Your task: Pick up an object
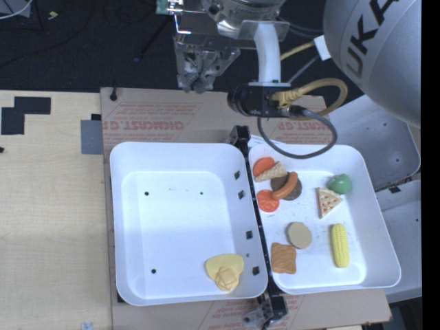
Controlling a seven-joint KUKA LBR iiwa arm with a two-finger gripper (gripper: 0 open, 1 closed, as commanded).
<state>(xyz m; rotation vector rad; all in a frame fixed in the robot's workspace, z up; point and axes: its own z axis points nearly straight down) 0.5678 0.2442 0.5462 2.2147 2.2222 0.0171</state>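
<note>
- Our tool [199,81] hangs above the desk behind both bins, carrying nothing (we cannot tell its finger state).
- We judge the approach not yet begun.
- Next: descend toward the corn [339,245] in the right bin [381,253].

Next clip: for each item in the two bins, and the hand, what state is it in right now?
hand: raised behind the bins, holding nothing
yellow pastry: lying in left bin, near corner
corn cob: lying flat in right bin
green item: resting, far right
sausage: lying across a dark patty
waffle: flat, near divider
toast wedge: lying flat
</note>
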